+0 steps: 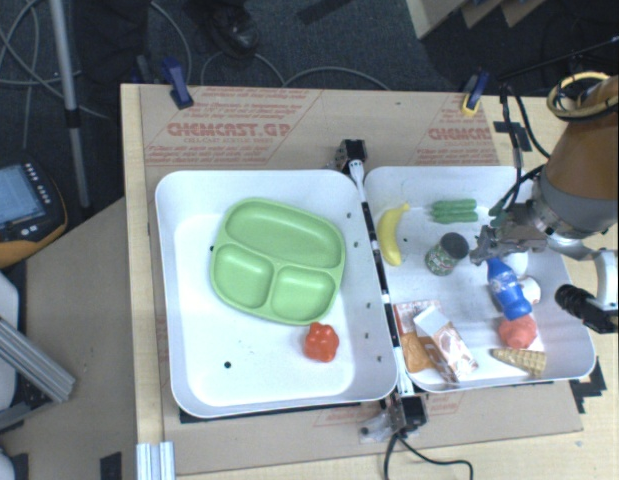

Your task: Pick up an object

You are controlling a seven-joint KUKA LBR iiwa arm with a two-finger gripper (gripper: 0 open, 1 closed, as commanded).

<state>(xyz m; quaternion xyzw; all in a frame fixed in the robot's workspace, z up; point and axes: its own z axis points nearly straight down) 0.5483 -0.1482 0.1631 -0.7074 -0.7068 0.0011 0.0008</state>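
Note:
My gripper [497, 245] hangs low over the right bin [419, 183], under the arm's orange band. It sits just above the top end of a blue and white bottle [509, 291], which lies flat. A dark round jar [447, 253] stands just left of the gripper. A yellow banana [392, 234] and a green pea pod [454, 209] lie further left and toward the back. A red round item [519, 330], a waffle cone [519, 360] and snack packets [435, 343] lie toward the front. Whether anything is held I cannot tell.
The left bin [189, 298] holds a green divided plate [279, 258] and a red pepper-like toy [322, 342]. A black clip [351, 153] sits at the back where the bins meet. Cardboard covers the bench around the bins.

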